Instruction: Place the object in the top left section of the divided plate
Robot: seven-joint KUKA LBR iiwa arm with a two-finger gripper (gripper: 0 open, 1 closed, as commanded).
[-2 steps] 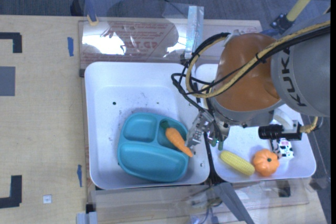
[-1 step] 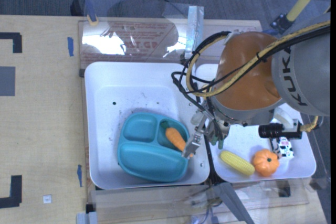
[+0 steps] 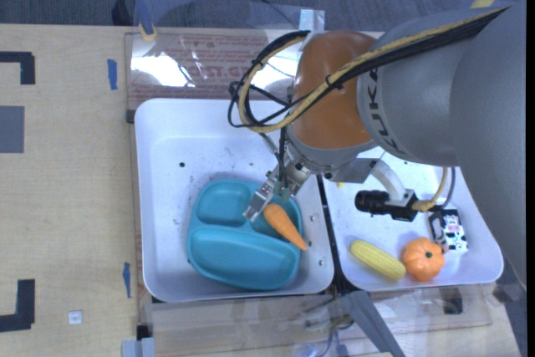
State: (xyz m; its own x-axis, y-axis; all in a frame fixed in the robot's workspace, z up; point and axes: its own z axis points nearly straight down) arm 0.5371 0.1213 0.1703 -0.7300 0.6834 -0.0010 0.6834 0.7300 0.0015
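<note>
The small metal two-finger pincer (image 3: 269,198) hangs over the right part of a teal plastic divided plate (image 3: 238,247), with its fingers pointing down and to the left. Whether those fingers are spread or pressed together I cannot tell, as they are small and partly blurred against the plate. An orange toy carrot (image 3: 284,226) lies just below and to the right of the pincer; its thick end is close to the fingertips and may be touching them, and its thin end points down and right over the plate's right edge. The carrot sits on the plate's right side, by the upper right section and the ridge that divides it from the big lower section. The plate lies in the left shallow white bin (image 3: 163,180), toward that bin's lower right corner.

The grey arm with its orange band (image 3: 334,96) reaches in from the right, and black and yellow cables (image 3: 251,92) loop beside the wrist. In the right white bin (image 3: 481,267) a yellow toy corn cob (image 3: 376,259) and a round orange toy fruit (image 3: 423,258) lie next to each other, with a small black-and-white object (image 3: 451,232) just above the fruit.
</note>
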